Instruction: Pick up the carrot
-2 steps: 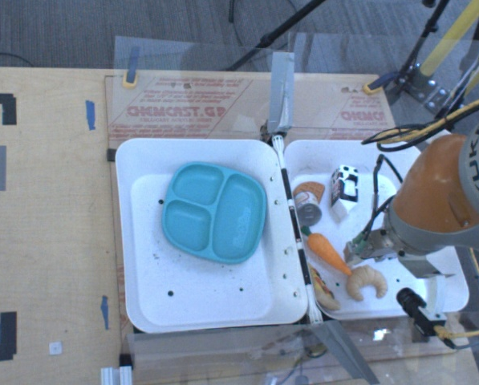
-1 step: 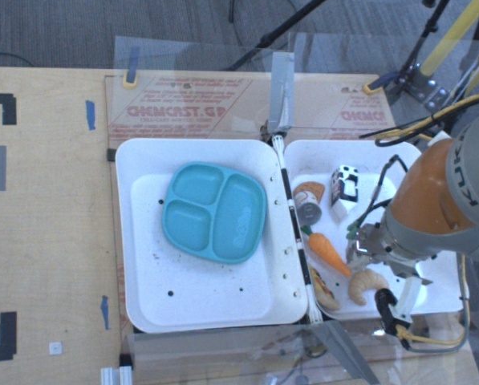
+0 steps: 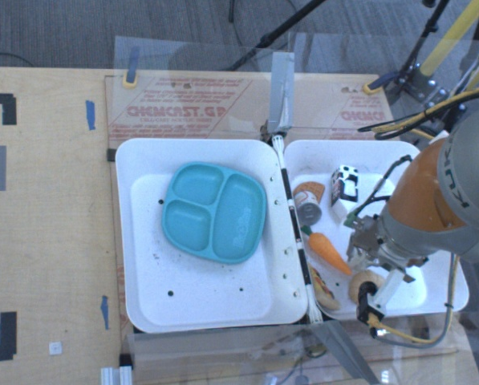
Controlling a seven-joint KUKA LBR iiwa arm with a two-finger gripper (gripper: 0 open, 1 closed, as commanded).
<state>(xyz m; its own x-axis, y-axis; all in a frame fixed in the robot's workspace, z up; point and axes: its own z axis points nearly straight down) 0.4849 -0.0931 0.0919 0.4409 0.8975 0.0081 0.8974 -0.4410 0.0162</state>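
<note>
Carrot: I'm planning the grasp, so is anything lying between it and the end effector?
Nothing visible does. The end effector sits right beside the carrot in the right bin. The can lies further up the view than the carrot, off that line.

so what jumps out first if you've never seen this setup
A turquoise three-compartment plastic plate lies in the middle of the left shallow white bin. In the right white bin, the grey arm with its orange band hangs close beside a small orange carrot, which lies just below a brown and silver can.
</note>
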